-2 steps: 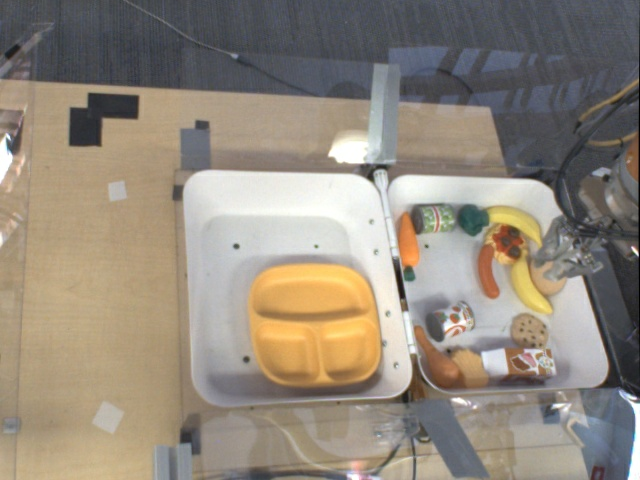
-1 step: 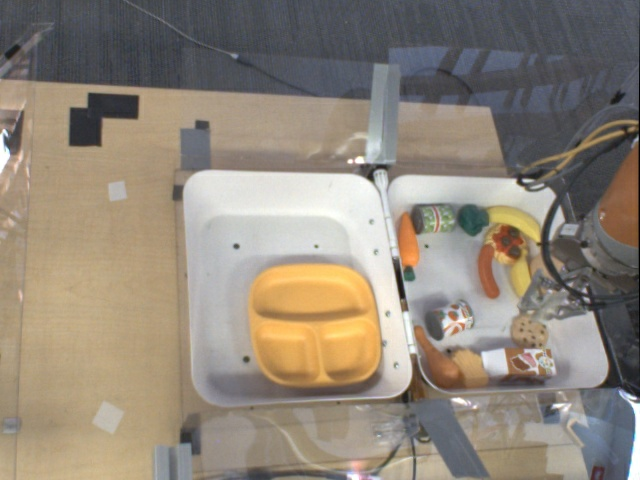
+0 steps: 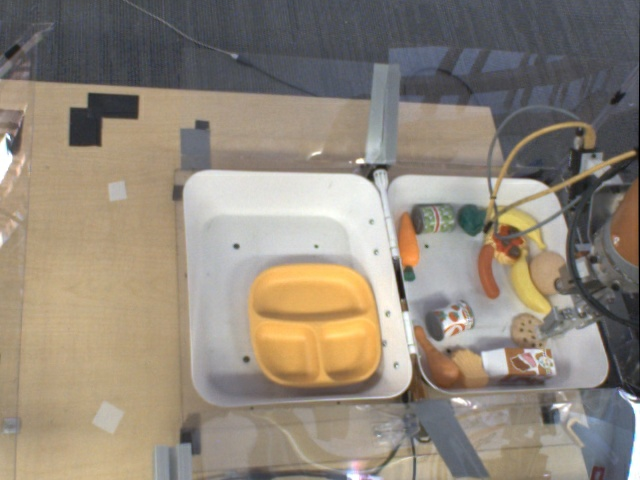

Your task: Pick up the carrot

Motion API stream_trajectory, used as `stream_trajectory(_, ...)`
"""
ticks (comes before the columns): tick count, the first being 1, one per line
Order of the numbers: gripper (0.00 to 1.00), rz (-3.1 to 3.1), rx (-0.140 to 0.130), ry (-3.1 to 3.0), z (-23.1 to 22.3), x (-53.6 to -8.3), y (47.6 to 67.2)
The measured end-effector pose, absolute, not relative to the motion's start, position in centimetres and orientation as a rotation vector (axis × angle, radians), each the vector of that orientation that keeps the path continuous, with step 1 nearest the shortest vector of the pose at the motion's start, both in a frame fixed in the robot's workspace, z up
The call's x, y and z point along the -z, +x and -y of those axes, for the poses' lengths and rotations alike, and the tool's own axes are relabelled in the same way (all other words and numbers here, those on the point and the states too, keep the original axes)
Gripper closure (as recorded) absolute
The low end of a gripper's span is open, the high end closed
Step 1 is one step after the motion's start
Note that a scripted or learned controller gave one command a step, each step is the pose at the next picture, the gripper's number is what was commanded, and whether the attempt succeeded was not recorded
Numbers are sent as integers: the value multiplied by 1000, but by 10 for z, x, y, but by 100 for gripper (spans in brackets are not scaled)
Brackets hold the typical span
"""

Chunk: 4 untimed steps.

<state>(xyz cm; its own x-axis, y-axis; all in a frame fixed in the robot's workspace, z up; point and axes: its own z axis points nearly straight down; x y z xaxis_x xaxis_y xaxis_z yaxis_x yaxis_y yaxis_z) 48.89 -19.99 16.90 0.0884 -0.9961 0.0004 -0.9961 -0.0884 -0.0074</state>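
The carrot [image 3: 408, 240] is orange with a small green tip at its near end. It lies lengthwise against the left wall of the right bin [image 3: 590, 373], just beside the divider between the bins. My gripper [image 3: 558, 319] hangs at the right side of that bin, over its near right part, next to a cookie [image 3: 524, 328]. It is well to the right of the carrot and not touching it. Nothing shows in the gripper.
The right bin also holds a green bottle [image 3: 445, 218], a sausage [image 3: 488, 271], a banana [image 3: 527, 260], a small can [image 3: 452, 320], a drumstick [image 3: 438, 360] and a carton [image 3: 512, 362]. A yellow divided plate [image 3: 315, 324] sits in the left bin [image 3: 215, 268]. Yellow cables [image 3: 520, 143] loop over the right bin's far corner.
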Motion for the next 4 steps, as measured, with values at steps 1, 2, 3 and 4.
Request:
stream_trajectory(1,100,-2005,17,-2409,197,-256,528)
stream_trajectory(2,100,-1435,16,-2790,176,-123,494)
stream_trajectory(3,100,-1301,4,-2856,194,-138,498)
stream_trajectory(4,100,-1535,16,-2737,194,-224,500)
